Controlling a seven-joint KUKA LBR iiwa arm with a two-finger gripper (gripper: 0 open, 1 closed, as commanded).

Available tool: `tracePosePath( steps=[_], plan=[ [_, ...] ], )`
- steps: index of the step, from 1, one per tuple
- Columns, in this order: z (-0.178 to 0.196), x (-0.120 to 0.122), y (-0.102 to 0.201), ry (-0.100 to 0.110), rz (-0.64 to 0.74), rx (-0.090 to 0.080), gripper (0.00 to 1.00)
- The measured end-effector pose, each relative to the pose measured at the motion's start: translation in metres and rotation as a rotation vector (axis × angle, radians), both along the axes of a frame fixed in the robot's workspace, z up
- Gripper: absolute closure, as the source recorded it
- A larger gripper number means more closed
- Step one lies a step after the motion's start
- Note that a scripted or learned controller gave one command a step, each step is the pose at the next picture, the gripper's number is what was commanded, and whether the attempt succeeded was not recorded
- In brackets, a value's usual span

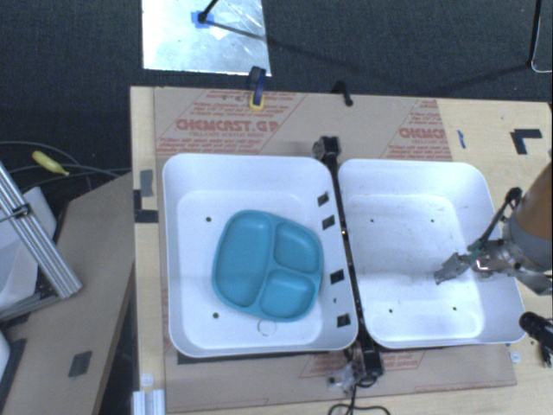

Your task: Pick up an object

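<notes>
Your table [216,115] carries two shallow white bins side by side. In the left bin [186,197] lies a blue plate [268,264] with three compartments, resting flat near the middle of the bin floor, a little toward the front wall. A small clear ring [267,326] sits just in front of the plate, close to its edge. Your arm [531,232] comes in from the right and its end effector [451,269] is over the right bin [406,180], toward that bin's right side, well apart from the plate. You cannot tell from this view whether the end effector is released or clenched, and nothing is seen between its tips.
</notes>
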State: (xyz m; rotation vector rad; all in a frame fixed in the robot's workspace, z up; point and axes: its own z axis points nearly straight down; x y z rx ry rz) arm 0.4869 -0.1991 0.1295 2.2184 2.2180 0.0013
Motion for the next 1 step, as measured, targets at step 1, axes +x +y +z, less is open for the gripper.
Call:
tracePosePath(
  steps=[1],
  plan=[
    [-0.0471,-0.0006,-0.0075,0.004,0.0,0.003,0.0]
  ],
)
